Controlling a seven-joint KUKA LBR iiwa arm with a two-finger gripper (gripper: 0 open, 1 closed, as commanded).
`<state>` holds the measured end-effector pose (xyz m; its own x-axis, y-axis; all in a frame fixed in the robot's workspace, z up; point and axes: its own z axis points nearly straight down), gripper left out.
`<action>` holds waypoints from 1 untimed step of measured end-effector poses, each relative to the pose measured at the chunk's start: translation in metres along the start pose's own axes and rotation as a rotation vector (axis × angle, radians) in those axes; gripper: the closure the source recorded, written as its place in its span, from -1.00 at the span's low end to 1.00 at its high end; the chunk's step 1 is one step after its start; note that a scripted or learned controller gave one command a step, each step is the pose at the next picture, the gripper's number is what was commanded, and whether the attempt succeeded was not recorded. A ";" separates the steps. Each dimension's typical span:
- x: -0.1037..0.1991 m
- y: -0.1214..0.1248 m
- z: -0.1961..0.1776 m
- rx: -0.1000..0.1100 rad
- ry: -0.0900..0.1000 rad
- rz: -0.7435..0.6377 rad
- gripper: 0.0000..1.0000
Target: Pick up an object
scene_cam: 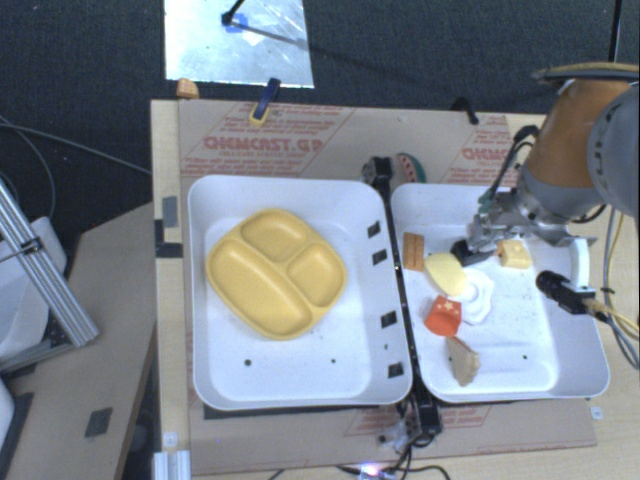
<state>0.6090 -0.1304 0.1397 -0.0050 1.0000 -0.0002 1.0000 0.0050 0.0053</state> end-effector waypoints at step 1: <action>0.000 0.000 0.000 0.000 0.000 0.000 -1.00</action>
<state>0.6089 -0.1304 0.1394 -0.0051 1.0000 -0.0002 1.0000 0.0051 0.0050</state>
